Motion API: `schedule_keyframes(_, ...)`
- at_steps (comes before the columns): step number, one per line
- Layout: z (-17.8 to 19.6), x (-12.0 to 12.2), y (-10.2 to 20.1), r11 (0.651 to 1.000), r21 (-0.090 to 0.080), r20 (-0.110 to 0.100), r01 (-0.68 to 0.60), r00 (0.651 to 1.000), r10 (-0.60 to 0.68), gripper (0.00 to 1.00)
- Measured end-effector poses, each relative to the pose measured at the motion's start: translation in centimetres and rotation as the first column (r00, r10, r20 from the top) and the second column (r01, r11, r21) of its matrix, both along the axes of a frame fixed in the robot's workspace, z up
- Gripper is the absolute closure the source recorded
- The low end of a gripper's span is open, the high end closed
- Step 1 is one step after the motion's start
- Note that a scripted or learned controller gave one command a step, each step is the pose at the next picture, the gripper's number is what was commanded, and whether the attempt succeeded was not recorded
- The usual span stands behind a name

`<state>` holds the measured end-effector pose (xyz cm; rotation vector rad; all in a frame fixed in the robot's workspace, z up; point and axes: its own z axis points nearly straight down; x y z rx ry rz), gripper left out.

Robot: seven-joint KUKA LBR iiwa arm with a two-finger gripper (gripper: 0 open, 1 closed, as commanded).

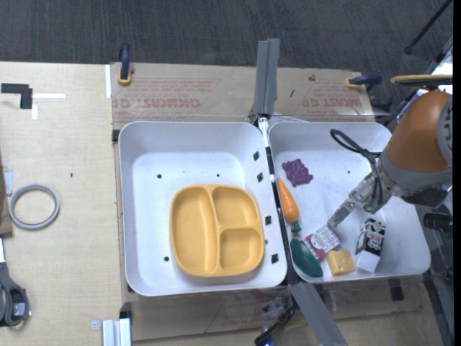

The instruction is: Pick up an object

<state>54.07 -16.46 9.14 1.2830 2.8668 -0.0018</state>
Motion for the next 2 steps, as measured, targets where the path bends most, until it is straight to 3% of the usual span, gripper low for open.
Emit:
schedule_keyframes(1, 0.1, 7.0, 1.2, 0.975, 0.000, 0.002, 0.221, 0.975, -0.221, 0.00)
schedule_keyframes(2, 0.1, 11.9, 1.0, 0.813, 0.000, 0.002, 0.583, 0.813, -0.583, 0.00)
